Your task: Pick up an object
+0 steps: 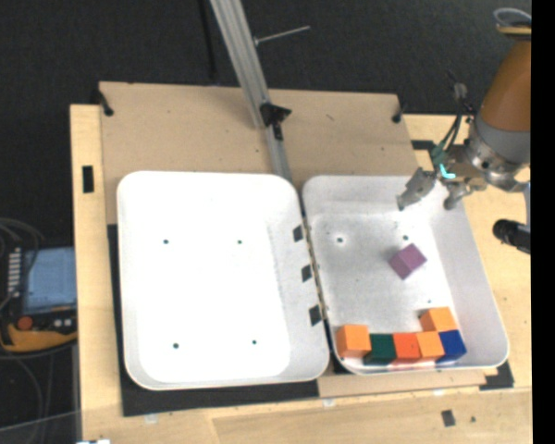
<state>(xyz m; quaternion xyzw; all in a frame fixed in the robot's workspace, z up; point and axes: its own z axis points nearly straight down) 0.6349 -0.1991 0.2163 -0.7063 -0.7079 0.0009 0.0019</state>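
Tool (432, 192) hangs over right bin's (474, 248) far edge, fingers spread, nothing between them. Purple block (407, 261) lies near it on bin floor, turned diagonal to bin walls, no clear long axis. Coloured blocks (402, 340) line near wall. Left bin (213, 276) alongside on tan worktop (166, 128); dark floor beyond.

Landmark: left shallow white plastic bin (213, 276), on the pale wooden bench top (91, 248). A flat tan board (185, 128) lies just behind the bin. A slanted grey metal pole (245, 58) rises from beyond the bin's far right corner. A blue box-shaped device (51, 278) sits off the bench, left of the bin. Black cables (0, 248) loop beside that device. Dark carpet floor (74, 35) surrounds the bench.
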